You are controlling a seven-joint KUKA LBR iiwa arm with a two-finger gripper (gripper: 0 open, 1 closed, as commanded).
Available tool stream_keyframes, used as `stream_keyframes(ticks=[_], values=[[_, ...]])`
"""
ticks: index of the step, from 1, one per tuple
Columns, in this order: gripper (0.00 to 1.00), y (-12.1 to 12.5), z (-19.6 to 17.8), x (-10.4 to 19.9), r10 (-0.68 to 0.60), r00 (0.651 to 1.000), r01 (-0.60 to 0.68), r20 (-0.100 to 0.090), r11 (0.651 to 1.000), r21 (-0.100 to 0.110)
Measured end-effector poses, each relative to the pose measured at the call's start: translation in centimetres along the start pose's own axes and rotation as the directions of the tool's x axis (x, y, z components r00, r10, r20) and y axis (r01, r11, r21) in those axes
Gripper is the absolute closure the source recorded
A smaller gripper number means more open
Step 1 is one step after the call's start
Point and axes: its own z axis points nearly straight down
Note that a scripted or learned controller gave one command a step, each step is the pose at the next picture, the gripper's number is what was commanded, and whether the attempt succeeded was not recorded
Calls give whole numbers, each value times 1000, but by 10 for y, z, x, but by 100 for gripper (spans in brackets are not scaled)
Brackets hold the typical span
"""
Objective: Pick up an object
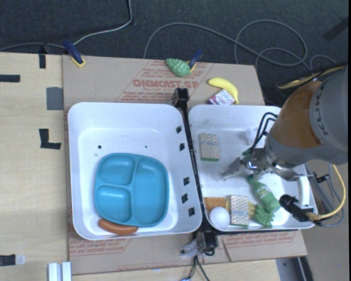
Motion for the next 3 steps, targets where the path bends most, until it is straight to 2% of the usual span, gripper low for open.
stream_keyframes(ticks=[1,2,3], values=[[0,-5,-19,-42,3,1000,-3,2,1000,2],[0,12,30,-55,3,1000,-3,2,1000,0],[100,13,20,-55,2,1000,-2,6,1000,-5]])
